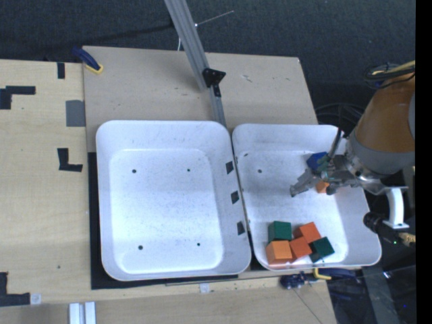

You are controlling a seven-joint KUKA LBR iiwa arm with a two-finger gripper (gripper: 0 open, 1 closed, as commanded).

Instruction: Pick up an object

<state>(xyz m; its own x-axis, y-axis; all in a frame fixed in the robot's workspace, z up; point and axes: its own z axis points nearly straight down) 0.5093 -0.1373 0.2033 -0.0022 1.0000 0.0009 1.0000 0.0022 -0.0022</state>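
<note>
Gripper (302,186) hangs low inside the right shallow white bin (287,136), at about two o'clock of its floor; whether its fingers are spread or closed I cannot tell, and nothing is visibly between them. Judging by this, no pick is made yet. Small foam blocks lie clustered at six o'clock: a dark green cube (279,231), orange cubes (279,251), another green one (322,248). Near the wrist sit blue (316,160) and orange bits, unclear. At nine o'clock lies the left white bin (108,181).

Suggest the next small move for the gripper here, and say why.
Probably shift toward the bin's near edge and lower. The gripper hangs over bare floor of the right white bin, while the green and orange blocks sit clustered apart from it by that near edge.
</note>
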